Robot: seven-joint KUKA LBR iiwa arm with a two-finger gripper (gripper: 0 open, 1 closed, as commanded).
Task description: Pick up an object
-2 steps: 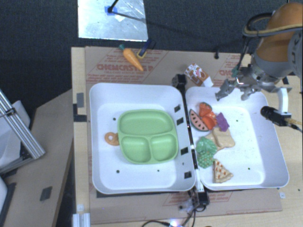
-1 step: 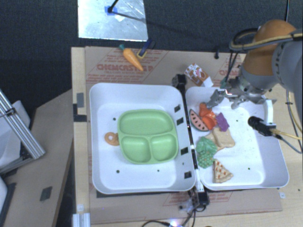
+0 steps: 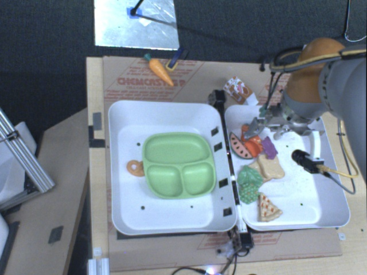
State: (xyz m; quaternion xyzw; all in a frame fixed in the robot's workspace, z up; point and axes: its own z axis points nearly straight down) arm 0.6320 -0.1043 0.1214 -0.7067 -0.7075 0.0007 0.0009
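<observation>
The right bin (image 3: 321, 208) holds several toy foods: a watermelon slice (image 3: 237, 146), a red piece (image 3: 253, 148), a purple piece (image 3: 269, 148), a tan toast (image 3: 270, 168), a green leafy piece (image 3: 249, 184) and a pizza slice (image 3: 268, 208). My gripper (image 3: 256, 128) is low over the bin's upper left part, right above the red piece and the watermelon slice. The wrist hides how its tips stand, and I see nothing clearly held.
The left bin (image 3: 123, 211) carries a green divided plate (image 3: 178, 165) and a small orange pretzel ring (image 3: 135, 168). Outside the bins, a toy carrot (image 3: 160, 71) and a small wrapped snack (image 3: 237, 89) lie on the cardboard behind them.
</observation>
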